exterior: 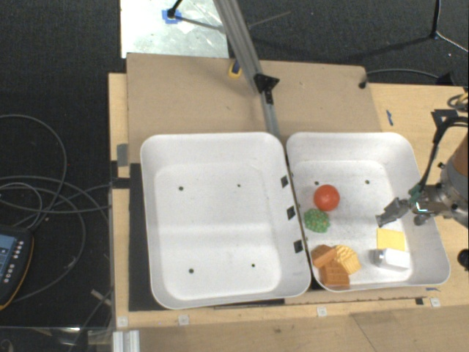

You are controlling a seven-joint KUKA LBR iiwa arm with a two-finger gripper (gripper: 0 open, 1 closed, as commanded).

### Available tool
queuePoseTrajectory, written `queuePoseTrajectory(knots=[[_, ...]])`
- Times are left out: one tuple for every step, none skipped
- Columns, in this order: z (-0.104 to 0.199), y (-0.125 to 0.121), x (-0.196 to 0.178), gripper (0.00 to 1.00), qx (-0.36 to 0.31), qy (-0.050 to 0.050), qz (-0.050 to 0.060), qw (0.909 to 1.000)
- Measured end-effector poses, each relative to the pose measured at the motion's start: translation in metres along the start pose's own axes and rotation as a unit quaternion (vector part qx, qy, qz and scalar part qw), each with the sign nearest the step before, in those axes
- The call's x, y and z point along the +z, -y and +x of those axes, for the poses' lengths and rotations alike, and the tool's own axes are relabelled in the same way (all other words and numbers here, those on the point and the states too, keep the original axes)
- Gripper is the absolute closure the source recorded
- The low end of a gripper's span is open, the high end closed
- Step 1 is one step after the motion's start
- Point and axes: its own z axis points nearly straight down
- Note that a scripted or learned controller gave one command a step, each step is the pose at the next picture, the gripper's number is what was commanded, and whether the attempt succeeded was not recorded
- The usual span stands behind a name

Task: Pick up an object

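Orange block [336, 262] near right bin [366, 149] front rim, claw [394, 211] state unclear, cables [44, 189] on dark floor

Arm [458, 178] cut off by the right edge; only its wrist end shows. Gripper [392, 213] small and dark, finger state indeterminable. Handheld device [11, 259], possibly a pendant, cropped at left edge.

Two white bins, the left bin [212, 218] and the right bin [359, 160], each dotted with small dark specks, sit on a tan surface [190, 94] at centre frame. In the right bin lie a red ball [327, 197], a green lump [317, 221], orange-brown pieces [336, 262] and a yellow block [390, 238]. Dark grey floor [51, 64] with black cables fills the left of the frame
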Motion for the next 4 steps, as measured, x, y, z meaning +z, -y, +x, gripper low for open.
queuePoseTrajectory(knots=[[0.000, -0.001, -0.002, 0.00, 0.000, 0.000, -0.002, 1.0000], [0.008, -0.008, 0.055, 0.00, 0.001, -0.001, 0.000, 1.0000], [0.008, -0.007, 0.107, 0.00, 0.001, 0.000, 0.000, 1.0000], [0.007, -0.009, 0.093, 1.00, 0.001, 0.001, -0.003, 1.0000]])
